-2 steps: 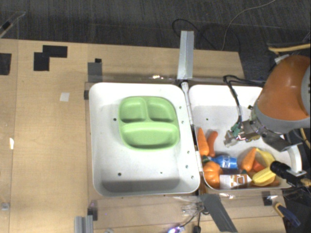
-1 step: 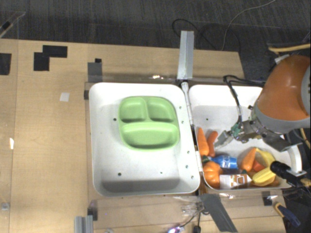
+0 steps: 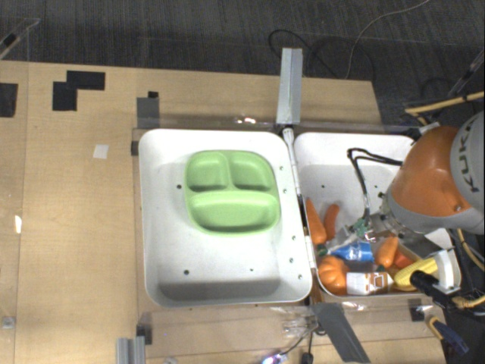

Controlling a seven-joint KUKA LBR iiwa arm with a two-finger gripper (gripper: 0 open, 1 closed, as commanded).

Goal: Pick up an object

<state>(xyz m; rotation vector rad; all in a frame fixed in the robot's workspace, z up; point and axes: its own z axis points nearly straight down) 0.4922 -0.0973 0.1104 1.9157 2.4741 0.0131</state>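
Gripper [image 3: 369, 226] is hanging low over the right bin [image 3: 333, 158], just beside the pile of items at the bin's near end — finger state cannot be told, since the wrist and cabling are covering the tip. The arm [image 3: 432, 180] is reaching in from the right, its orange band bulging over the bin's right side, with a black cable [image 3: 362, 165] looping off the wrist across the white floor.

Pile under and around the tool: a blue-capped bottle [image 3: 355, 252] is lying on its side just beneath the tip, a brown-labelled bottle [image 3: 367, 282] is lying in front of it against the near wall, a small orange pumpkin-like toy [image 3: 330, 273] is sitting at the near-left corner, two orange carrot shapes [image 3: 323, 222] are leaning by the left wall, and a yellow banana [image 3: 415, 273] is lying toward the right. Nothing is visibly sitting between the fingers.

The left bin [image 3: 163, 264] is holding a green divided tray [image 3: 230, 190], sitting flat in its middle-far part, well apart from the tool.

Both bins are sitting side by side on a light wooden bench [image 3: 68, 241] — black patches [image 3: 76, 89] are marking its far-left area. A metal bracket [image 3: 289, 86] is standing at the far seam between the bins. Dark carpet [image 3: 189, 14] is running beyond the bench, with a thin white cable [image 3: 394, 10] trailing across it.
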